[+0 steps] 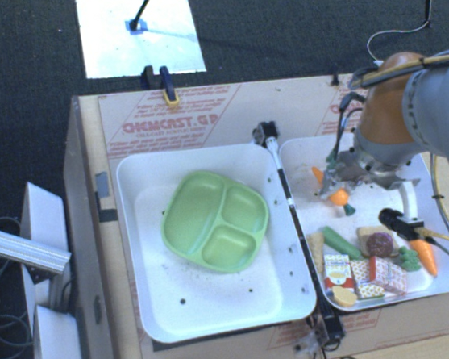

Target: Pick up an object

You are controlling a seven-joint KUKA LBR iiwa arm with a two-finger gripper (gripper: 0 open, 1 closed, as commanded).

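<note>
Seeing: we find the gripper in the right bin.
Grip: we cannot tell.
Near: small orange piece.

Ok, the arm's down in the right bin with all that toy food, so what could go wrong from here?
Two risks, as far as one view shows. The gripper is low over a small orange piece near the bin's bare upper part, so it could nudge the piece away instead of catching it. Further down, the carrot, green stick and boxed items lie packed together; a try there might grab two things or scatter the pile.
</note>
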